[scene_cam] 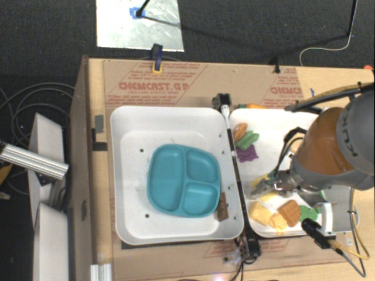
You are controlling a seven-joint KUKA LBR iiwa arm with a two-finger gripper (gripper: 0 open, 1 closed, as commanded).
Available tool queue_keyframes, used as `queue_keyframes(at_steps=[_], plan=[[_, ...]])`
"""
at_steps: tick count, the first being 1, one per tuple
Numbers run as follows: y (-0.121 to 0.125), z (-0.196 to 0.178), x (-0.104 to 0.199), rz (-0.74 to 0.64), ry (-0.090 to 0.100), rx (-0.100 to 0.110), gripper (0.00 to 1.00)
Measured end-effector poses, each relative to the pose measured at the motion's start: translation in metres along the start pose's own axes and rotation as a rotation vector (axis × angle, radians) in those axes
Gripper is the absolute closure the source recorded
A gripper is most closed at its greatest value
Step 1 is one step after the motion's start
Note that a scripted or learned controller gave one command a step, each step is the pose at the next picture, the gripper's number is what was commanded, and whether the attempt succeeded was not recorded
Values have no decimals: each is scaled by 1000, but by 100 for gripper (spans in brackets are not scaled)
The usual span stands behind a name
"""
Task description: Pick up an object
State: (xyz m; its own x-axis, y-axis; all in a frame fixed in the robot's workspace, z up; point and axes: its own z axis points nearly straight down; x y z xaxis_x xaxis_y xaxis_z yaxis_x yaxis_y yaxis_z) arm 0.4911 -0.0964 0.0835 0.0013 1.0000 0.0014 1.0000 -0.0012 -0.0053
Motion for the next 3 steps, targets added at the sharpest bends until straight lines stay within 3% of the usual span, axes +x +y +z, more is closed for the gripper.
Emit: queue_keyframes(at_steps=[1,2,3], plan=[[55,-2,-29,-6,-4,-12,0],[129,-3,-4,-10,-2,-14,0],[179,-3,14,-9,-1,-13,0]])
